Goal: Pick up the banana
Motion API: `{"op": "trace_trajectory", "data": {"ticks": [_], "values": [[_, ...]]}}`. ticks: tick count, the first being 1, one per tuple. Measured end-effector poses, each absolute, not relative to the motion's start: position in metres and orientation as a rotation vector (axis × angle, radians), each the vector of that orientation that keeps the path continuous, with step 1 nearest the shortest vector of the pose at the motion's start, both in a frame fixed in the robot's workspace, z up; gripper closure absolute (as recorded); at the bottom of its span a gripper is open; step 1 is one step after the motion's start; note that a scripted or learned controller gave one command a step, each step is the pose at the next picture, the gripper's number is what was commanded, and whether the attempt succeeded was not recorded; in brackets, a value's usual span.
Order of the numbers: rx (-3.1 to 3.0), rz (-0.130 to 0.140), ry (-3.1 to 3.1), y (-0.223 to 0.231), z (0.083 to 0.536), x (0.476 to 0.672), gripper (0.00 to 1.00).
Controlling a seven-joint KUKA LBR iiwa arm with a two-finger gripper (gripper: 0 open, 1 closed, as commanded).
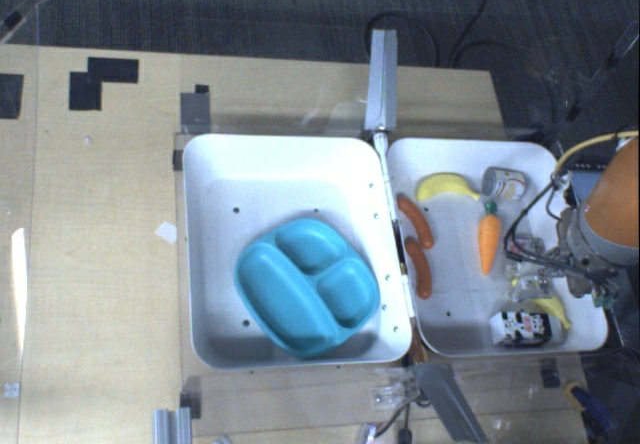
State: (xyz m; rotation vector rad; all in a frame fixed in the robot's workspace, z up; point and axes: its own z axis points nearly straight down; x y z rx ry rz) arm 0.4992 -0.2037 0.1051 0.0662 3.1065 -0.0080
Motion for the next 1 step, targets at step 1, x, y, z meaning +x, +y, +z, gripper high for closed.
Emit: {"op": "trace_trajectory", "data": {"ticks": [1], "values": [[0.276, -0.001, 3.119, -0.1403, 0.2083, 0.4897, 1.00]]}}
